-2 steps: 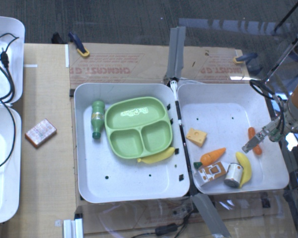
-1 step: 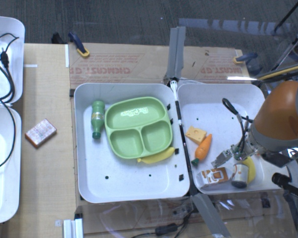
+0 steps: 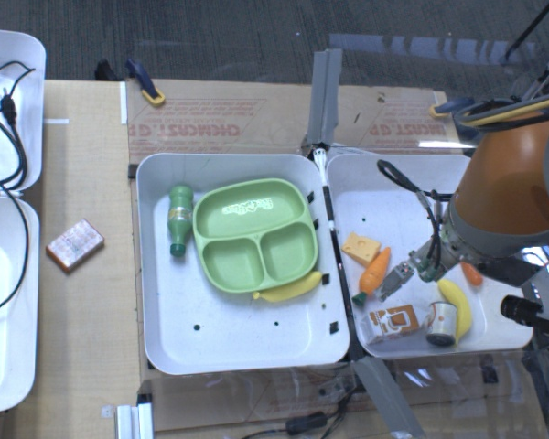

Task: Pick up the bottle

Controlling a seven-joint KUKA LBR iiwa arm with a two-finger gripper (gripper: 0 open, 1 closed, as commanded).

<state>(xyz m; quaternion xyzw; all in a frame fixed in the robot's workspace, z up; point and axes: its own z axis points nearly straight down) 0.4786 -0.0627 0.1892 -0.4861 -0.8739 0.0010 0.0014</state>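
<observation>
Green plate [image 3: 256, 236] beside bottle [image 3: 179, 219]

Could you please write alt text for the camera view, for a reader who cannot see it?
A green bottle lies in the left bin beside a green divided plate with a banana at its edge. The arm's gripper hovers over the right bin, near a carrot and cheese wedge.

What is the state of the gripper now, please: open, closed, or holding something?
Gripper: cannot be told; it is low in the right bin, beside the carrot, far from the green bottle in the left bin.
</observation>
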